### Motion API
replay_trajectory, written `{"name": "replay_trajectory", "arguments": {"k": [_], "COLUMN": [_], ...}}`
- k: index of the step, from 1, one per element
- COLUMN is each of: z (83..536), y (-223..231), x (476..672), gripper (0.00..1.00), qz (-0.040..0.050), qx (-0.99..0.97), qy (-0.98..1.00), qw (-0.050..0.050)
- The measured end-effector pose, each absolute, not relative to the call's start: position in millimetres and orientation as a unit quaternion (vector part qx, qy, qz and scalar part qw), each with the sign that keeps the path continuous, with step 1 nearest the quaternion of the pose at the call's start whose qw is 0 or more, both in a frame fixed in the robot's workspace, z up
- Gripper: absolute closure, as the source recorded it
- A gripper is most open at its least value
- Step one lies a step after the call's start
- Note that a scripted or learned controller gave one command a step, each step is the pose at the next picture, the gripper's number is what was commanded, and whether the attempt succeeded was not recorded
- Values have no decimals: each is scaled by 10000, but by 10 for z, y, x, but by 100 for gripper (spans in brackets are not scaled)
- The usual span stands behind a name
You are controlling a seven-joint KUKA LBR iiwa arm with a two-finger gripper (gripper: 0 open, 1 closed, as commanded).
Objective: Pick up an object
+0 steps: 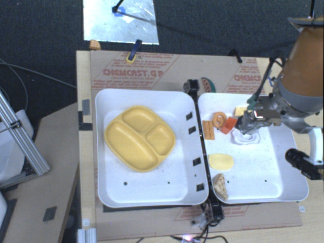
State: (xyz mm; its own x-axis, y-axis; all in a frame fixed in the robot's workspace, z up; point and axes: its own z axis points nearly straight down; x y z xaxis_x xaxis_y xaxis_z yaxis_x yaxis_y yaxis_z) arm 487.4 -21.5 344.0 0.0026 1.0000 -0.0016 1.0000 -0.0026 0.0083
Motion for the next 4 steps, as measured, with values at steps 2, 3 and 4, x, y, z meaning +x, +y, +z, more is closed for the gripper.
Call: {"name": "replay_trajectory", "arguments": {"k": [2, 3, 4], "z": [3883, 3473, 3929], "y": [-184, 944, 502], "x": [4877, 4861, 4872], "gripper": [100, 100, 100], "qz": [42, 7, 25], "qx": [7084, 7018, 7079], "qy": [7058, 7124, 7063], "qw": [55, -14, 24]}}
